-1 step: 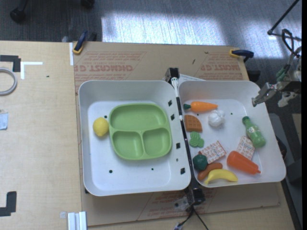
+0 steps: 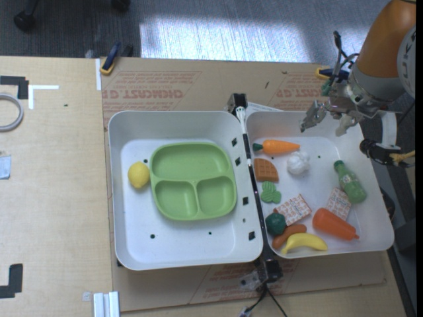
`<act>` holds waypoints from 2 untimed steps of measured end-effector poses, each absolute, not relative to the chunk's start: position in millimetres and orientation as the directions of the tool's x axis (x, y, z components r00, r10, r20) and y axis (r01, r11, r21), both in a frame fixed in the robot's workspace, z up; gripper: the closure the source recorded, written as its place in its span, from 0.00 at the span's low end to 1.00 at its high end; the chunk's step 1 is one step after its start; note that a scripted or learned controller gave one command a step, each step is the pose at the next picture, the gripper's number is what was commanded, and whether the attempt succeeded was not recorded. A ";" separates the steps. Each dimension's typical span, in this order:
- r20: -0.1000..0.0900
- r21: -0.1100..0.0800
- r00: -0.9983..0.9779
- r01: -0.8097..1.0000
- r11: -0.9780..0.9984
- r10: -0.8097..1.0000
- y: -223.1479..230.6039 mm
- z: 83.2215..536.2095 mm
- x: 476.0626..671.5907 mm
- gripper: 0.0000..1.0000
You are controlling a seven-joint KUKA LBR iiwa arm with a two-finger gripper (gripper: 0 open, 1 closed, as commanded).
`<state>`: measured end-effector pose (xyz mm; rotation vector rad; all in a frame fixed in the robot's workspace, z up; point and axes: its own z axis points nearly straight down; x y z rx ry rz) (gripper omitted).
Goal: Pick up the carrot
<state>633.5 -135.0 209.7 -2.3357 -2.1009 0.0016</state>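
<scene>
**Carrot waited in the right bin**

Carrot (image 2: 280, 147) lay on its side near the back wall of the right bin (image 2: 370, 240), beside a white ball (image 2: 299, 164) and a waffle (image 2: 266, 170). My gripper (image 2: 327, 117) hung above the bin's far edge, fingers spread, empty. I judged I should drop over the orange middle, jaws across its width, clear of the ball.

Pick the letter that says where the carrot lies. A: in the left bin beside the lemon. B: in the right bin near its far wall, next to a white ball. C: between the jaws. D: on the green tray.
B: the carrot lies in the right bin near the far wall, just above the white ball.
</scene>
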 end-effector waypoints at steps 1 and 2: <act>0.000 -0.002 0.141 0.990 -0.141 0.990 -96.0 127.3 644.3 0.00; 0.000 -0.003 0.440 0.898 -0.440 0.898 -93.8 92.3 616.0 0.00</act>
